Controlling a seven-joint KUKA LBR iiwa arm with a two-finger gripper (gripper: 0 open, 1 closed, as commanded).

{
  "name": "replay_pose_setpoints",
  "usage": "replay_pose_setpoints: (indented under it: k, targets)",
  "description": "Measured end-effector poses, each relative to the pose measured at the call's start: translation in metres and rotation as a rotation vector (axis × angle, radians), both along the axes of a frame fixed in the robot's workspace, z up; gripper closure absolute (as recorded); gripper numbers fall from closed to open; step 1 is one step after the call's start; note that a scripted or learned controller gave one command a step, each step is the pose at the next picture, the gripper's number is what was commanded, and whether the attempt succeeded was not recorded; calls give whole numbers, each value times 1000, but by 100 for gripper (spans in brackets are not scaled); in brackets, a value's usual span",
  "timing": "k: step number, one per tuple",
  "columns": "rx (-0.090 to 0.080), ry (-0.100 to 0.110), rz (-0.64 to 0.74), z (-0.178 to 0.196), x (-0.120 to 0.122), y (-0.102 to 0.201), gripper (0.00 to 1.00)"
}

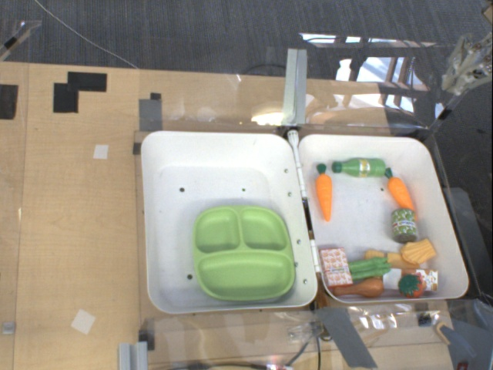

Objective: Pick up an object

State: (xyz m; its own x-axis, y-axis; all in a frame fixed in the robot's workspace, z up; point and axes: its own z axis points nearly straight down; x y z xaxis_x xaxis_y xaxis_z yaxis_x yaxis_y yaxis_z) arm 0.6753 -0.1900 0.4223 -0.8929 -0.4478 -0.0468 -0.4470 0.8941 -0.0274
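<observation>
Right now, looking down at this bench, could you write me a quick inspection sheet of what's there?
Surface: wooden bench bearing two white bins, left bin and right bin.
Job's things: in the right bin, two toy carrots, green bottle, small can, small box, other toy food along the near wall.
Clutter: green divided plate in the left bin.
Grippers: metal part at top right, state unclear.
Cables: thin cable across the floor.
Surroundings: dark carpet.
</observation>
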Motion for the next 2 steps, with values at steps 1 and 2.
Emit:
replay_pose_setpoints:
  k: [1, 2]
  targets:
    - [-1, -14, 0, 15, 1, 1, 100]
    - [-11, 46, 495, -65, -10, -15, 100]
